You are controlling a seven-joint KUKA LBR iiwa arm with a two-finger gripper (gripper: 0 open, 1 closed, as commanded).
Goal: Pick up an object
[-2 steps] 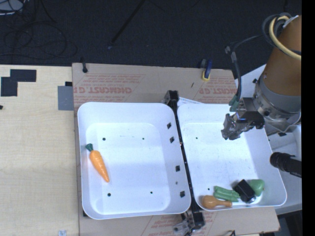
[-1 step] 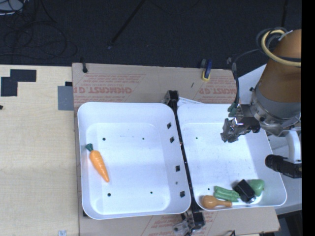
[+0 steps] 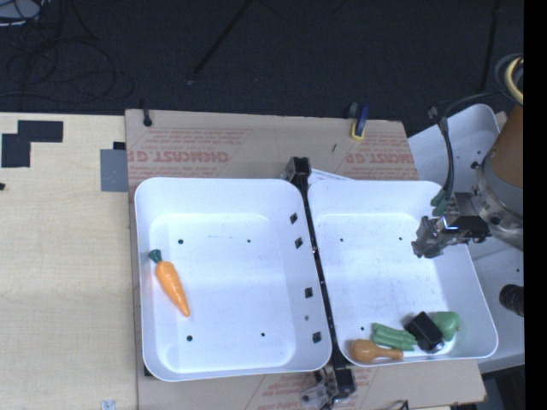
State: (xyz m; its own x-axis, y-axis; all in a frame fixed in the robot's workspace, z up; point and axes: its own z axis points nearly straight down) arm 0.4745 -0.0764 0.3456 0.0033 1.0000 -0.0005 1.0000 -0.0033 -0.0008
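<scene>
An orange toy carrot (image 3: 172,286) with a green top lies at the left side of the left bin (image 3: 222,196). In the right bin (image 3: 385,196), along its front edge, sit an orange-tan pear-like toy (image 3: 373,352), a green pod-shaped toy (image 3: 394,337), a small black block (image 3: 425,330) and a green rounded toy (image 3: 444,322). My gripper (image 3: 427,243) hangs over the right bin's right side, well behind that cluster. I see nothing between its fingers.
A black divider with clips (image 3: 309,263) runs between the two bins. Both bins rest on a cardboard sheet (image 3: 256,148) with a blue-yellow clamp (image 3: 358,122) at its back edge. Cables and the arm's body (image 3: 504,178) crowd the right.
</scene>
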